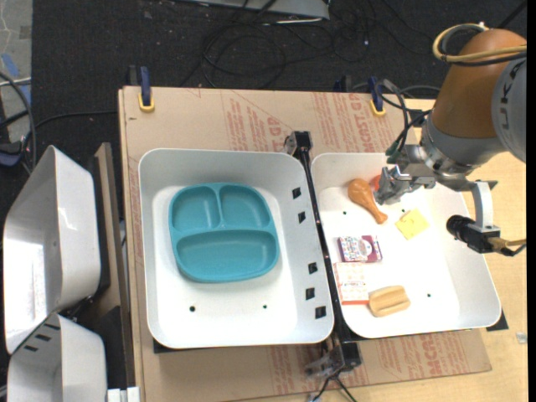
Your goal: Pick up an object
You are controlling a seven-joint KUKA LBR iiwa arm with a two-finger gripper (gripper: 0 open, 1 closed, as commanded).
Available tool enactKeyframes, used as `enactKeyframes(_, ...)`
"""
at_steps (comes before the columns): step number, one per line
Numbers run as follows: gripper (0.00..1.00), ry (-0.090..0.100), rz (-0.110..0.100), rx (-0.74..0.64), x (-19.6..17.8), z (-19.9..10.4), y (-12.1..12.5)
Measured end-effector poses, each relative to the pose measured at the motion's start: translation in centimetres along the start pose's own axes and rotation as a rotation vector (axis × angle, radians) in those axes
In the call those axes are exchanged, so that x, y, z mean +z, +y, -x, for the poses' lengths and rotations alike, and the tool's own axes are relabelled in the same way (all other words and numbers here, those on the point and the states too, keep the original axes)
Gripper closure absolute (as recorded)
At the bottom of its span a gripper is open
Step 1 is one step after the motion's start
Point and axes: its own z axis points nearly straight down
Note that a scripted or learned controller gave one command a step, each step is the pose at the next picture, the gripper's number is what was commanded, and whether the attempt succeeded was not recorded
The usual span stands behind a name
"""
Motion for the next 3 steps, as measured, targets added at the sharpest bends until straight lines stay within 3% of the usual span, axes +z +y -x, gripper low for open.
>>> enactKeyframes(3,1.00,0.002,0.001,-0.002,-1.3,-15.1,2.5)
